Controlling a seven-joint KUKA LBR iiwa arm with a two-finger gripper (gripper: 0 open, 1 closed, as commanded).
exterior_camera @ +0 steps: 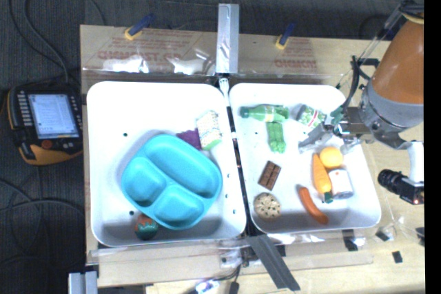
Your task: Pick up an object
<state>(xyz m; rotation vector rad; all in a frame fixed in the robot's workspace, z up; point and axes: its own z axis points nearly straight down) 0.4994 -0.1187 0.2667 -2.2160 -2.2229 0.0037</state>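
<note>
From above, the desk [324, 51] carries two white bins side by side. The arm comes in from the right, its orange band [406, 55] high over the right bin's [358, 217] far right corner, and the hand [329, 129] sits low over the upper right part of that bin. Whether the hand is spread or closed cannot be told at this size, and nothing can be made out between its tips.

Things crowd close around the hand. Just below it lies a small orange fruit [331, 157], touching the top of a carrot-like orange piece [320, 177] and sitting right above a white block with a red edge [340, 184]. A second orange-red carrot [312, 204] lies near the bin's front wall. Left of the hand are a green and white packet [309, 114], a green bottle lying on its side [264, 112] and a green ridged piece [276, 135] below it. Further left are a brown chocolate bar [269, 175] and a round cookie [267, 205], well apart from the hand.

The left bin [103, 148] holds a turquoise divided plate [172, 179], tilted, with a purple thing [189, 139] and a pale carton [208, 129] at its upper edge and a small red-and-green object [145, 226] at its lower left corner.

On the floor left of the desk sits a control pendant [47, 122].
</note>
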